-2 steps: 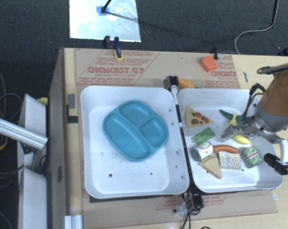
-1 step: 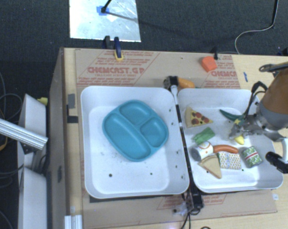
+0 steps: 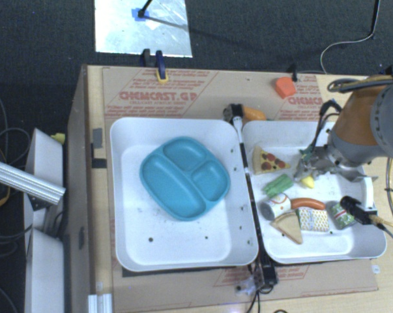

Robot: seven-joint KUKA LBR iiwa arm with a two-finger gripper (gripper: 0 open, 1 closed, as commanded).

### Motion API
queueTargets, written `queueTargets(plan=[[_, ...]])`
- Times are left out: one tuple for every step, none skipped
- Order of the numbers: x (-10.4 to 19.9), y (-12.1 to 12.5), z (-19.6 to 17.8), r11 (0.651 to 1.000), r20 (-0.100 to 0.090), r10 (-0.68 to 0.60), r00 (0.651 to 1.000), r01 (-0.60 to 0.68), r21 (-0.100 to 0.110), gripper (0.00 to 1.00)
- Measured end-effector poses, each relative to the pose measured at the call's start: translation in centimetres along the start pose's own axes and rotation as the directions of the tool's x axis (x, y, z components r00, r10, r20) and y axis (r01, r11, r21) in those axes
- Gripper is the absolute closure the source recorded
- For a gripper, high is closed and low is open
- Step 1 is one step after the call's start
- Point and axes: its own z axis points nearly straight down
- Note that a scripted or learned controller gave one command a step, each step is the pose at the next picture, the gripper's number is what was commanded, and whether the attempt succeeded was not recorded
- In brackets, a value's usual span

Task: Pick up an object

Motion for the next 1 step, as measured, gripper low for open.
queueTargets(plan=[[8.6,-1.45,-10.08,1.0,0.0,0.0,1.0,0.0,-0.002,1.0]])
